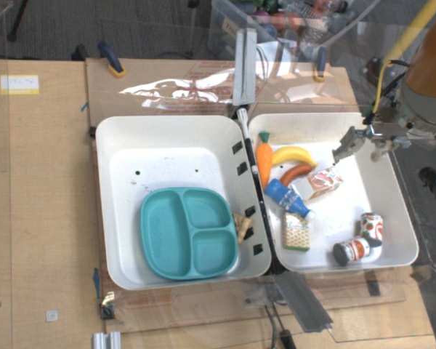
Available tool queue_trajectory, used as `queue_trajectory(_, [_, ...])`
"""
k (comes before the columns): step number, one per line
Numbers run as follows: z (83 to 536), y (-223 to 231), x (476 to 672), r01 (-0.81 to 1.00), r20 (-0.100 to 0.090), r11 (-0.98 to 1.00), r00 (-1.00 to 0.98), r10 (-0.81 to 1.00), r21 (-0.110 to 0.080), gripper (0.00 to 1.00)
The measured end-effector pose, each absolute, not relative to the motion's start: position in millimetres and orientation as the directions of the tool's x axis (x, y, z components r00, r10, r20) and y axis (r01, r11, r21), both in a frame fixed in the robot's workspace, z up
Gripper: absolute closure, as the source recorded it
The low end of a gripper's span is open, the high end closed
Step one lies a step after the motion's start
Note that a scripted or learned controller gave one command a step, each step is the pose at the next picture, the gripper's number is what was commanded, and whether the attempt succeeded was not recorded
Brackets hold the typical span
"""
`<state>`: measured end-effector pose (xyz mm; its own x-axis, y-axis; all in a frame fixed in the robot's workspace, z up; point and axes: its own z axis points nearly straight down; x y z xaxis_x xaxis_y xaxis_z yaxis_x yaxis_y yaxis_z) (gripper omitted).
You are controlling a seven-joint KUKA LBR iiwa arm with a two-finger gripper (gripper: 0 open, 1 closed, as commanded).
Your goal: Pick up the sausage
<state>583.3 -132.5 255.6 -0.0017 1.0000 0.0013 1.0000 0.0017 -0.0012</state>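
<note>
One sausage (297, 172) lies left of gripper (343, 151), near, apart.

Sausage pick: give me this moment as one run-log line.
phase: approach | gripper: above right bin, nothing held | sausage: lying in right bin under banana, right of carrot | status: not picked

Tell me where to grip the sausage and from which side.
Grip the sausage mid-length, coming straight down. It lies flat and slanted, with the banana close along its upper side and a wrapped snack at its right end, so its middle looks most accessible.
</note>
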Motion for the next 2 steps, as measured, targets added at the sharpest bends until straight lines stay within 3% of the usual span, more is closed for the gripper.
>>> queue_trajectory(1, [140,-99,628.2,0.998,0.0,-0.063,0.063,0.998,0.002,0.0])
queue_trajectory(2, [91,-101,644.1,0.999,0.0,-0.042,0.042,0.999,0.01,0.0])
